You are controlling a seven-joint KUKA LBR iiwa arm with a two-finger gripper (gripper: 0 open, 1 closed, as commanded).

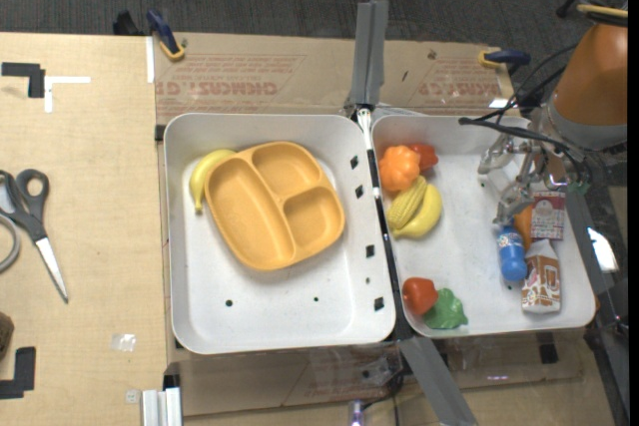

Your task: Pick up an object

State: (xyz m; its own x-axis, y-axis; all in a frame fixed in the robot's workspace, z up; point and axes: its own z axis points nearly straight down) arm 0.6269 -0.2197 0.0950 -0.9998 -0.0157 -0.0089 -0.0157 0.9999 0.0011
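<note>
My gripper (513, 183) hangs over the back right part of the right bin (464, 244), below the orange band of the arm (597, 75). Its metal fingers look spread, with nothing between them. Just in front of it lie a red and white packet (548, 216), a blue bottle (511, 256) and a small carton (542, 282). To its left, along the bin's left wall, are an orange fruit (397, 168), a red piece (425, 156) and yellow bananas (415, 210). A red pepper (418, 294) and a green item (448, 310) sit at the front.
The left bin (200, 304) holds a yellow divided plate (278, 205) with a banana (205, 177) tucked at its left edge. A grey divider (369, 55) runs between the bins. Scissors (38, 226) lie on the bench at far left.
</note>
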